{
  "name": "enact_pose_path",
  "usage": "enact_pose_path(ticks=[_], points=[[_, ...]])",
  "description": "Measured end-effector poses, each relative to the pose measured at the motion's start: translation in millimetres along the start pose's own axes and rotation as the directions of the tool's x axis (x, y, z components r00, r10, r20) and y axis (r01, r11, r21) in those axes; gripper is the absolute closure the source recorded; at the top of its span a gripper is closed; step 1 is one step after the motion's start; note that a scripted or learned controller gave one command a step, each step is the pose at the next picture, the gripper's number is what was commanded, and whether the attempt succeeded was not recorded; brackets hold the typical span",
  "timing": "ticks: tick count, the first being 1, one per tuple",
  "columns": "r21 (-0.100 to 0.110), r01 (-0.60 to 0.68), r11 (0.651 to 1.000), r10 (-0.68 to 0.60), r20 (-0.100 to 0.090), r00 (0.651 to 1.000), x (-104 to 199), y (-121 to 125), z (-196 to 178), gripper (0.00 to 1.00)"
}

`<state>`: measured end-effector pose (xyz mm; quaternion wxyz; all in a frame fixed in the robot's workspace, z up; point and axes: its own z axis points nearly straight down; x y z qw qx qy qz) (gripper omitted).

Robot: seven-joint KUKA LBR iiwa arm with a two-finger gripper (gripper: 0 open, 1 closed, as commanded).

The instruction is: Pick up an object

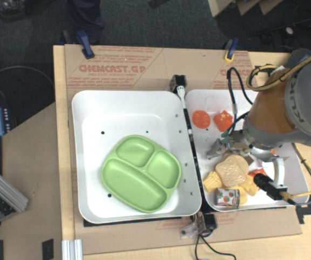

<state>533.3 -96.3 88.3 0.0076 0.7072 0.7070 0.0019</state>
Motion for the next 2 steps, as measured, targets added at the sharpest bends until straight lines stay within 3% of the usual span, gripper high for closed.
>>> enact_pose_path(ticks=[1, 2], points=[[0.009, -0.003, 1.000, 0.003, -0.007, 1.000, -6.7, -54.0, 1.7, 0.00], [0.011, 0.001, 1.000, -0.001, -0.006, 1.000, -11.3, -35.4, 3.4, 0.00]])
